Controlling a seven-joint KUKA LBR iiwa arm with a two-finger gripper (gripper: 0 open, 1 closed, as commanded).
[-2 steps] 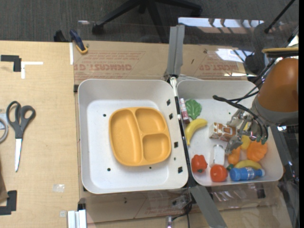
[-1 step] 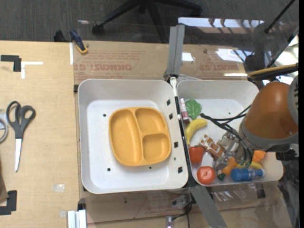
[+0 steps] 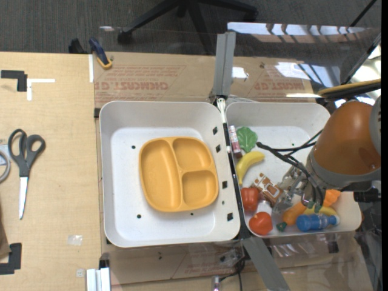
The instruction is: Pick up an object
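The right bin (image 3: pixel 285 115) holds a pile of toy food: a green leafy piece (image 3: pixel 247 138), a yellow banana (image 3: pixel 248 162), a brown-and-white piece (image 3: pixel 265 187), two red tomatoes (image 3: pixel 250 197) (image 3: pixel 260 223), an orange carrot (image 3: pixel 293 213) and a blue bottle (image 3: pixel 315 222). My gripper (image 3: pixel 297 188) is low in this bin, among the items just right of the brown-and-white piece and above the carrot. The orange wrist band (image 3: pixel 350 139) hangs over the bin's right side and hides what lies beneath it.
The left bin (image 3: pixel 115 162) holds a yellow divided plate (image 3: pixel 179 173). Scissors (image 3: pixel 24 156) lie on the wooden bench at far left. A metal divider post (image 3: pixel 223 65) stands between the bins at the back. Black cables (image 3: pixel 285 150) trail from the wrist across the right bin.
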